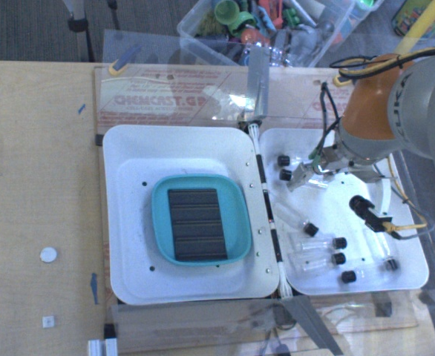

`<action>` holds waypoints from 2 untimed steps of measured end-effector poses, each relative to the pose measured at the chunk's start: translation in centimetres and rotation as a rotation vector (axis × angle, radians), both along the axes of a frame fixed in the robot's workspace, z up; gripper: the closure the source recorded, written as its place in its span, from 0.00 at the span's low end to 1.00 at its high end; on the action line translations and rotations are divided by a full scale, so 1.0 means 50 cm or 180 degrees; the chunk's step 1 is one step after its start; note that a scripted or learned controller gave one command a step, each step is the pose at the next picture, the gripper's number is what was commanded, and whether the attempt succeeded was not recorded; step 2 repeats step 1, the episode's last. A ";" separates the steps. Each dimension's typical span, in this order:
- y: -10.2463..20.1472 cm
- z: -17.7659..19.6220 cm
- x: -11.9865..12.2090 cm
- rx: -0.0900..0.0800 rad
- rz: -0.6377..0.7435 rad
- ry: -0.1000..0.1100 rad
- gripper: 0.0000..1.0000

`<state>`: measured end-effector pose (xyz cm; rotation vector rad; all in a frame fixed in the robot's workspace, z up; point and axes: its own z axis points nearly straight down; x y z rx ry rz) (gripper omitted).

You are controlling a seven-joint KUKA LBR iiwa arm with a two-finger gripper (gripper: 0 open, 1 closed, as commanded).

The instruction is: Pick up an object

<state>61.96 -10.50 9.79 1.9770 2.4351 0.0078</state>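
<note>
In the right bin [418, 273] lie several small clear vials with black caps. Two caps [284, 160] [286, 174] sit at the bin's upper left, and others [310, 229] [339, 242] [347, 277] are scattered across its lower half. My gripper [301, 176] is low inside this bin, just right of the two upper-left caps, with the grey arm and its orange band [370, 110] coming in from the right. In the left bin [121, 154] a teal tray [162, 199] holds a dark ribbed block [197, 223].
A clear plastic box of colourful toys [277, 13] stands behind the bins. A grey divider [266, 199] separates the two bins. A small white disc [48, 255] lies on the wooden bench at the left.
</note>
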 end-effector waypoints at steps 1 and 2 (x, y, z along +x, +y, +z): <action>0.104 0.176 0.096 -0.0006 -0.0013 0.0013 1.00; 0.104 0.176 0.096 -0.0006 -0.0013 0.0013 1.00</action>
